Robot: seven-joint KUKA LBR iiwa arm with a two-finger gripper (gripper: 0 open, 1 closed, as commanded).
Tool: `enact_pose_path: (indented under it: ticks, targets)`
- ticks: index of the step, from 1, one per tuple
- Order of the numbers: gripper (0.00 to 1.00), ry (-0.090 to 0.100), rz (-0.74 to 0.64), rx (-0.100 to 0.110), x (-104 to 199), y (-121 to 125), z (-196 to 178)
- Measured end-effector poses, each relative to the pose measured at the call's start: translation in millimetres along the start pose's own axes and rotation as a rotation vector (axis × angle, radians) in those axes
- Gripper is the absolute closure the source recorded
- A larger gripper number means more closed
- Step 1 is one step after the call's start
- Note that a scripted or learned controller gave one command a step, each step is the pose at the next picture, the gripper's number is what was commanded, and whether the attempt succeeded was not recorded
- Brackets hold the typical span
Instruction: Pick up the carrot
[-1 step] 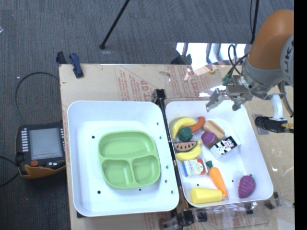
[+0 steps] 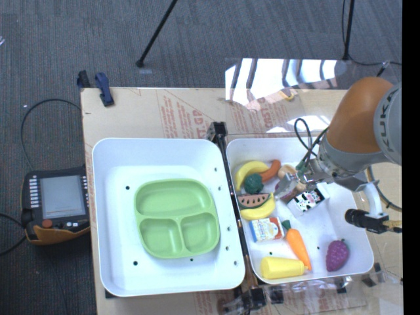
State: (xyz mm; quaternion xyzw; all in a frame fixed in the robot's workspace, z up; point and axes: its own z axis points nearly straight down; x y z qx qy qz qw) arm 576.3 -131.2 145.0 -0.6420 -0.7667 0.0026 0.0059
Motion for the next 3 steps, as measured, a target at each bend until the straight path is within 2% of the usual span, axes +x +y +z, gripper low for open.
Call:
enact_pose_path:
  ticks: [1,2,3]
  targets:
    - [0.0,-0.004,0.081,-0.007,-2.5,-57.1,37.9]
    - [0.0,-0.015,0.185,-0.036,25.3,-90.0,50.7]
    - [1.0,-0.01,0.191,-0.032,26.2,-89.7,41.0]
